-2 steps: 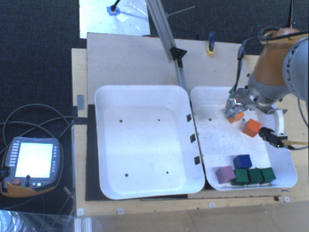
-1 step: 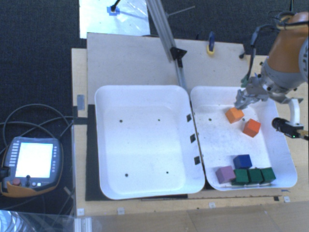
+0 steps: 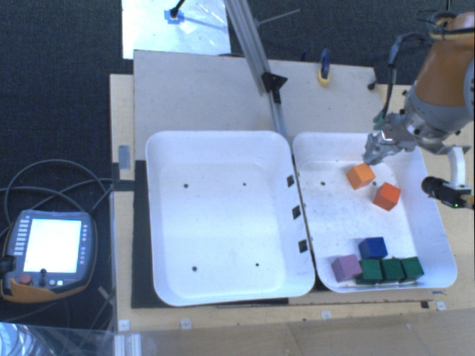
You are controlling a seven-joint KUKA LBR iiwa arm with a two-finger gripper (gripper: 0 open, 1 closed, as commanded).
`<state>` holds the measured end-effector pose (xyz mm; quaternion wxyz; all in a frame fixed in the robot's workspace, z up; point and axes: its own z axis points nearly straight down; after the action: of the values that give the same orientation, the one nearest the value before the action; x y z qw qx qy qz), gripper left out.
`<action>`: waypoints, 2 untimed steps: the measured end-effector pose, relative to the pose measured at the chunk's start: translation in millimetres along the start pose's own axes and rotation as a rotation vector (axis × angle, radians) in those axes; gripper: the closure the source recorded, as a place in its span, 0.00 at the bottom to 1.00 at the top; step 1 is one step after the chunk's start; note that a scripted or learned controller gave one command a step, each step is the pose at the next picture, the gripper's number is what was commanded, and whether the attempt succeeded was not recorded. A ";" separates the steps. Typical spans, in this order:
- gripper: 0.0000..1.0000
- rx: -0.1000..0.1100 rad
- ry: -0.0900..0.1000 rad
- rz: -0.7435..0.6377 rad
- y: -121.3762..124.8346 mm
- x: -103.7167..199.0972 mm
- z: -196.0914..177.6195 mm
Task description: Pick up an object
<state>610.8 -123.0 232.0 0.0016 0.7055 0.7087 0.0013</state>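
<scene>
The right bin (image 3: 326, 150) holds several blocks. A light orange cube (image 3: 361, 176) lies near its far side and a darker orange cube (image 3: 387, 196) sits just right of it. Along the near wall are a blue cube (image 3: 372, 247), a purple cube (image 3: 345, 267) and a row of green blocks (image 3: 388, 271). My gripper (image 3: 377, 151) hangs over the far right part of this bin, just above and right of the light orange cube. Nothing shows between its fingers.
The left bin (image 3: 223, 213) stands beside the right one, with black clips on the shared wall. A slanted metal pole (image 3: 252, 43) crosses behind the bins. A yellow clamp (image 3: 324, 69) sits at the bench's far edge. A teach pendant (image 3: 48, 254) lies on the floor at left.
</scene>
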 end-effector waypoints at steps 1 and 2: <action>1.00 0.003 0.003 -0.005 -13.8 52.1 -7.1; 1.00 0.004 0.003 -0.005 -22.3 98.2 0.4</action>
<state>588.0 -24.8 231.5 -0.0007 0.7038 0.7104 0.0010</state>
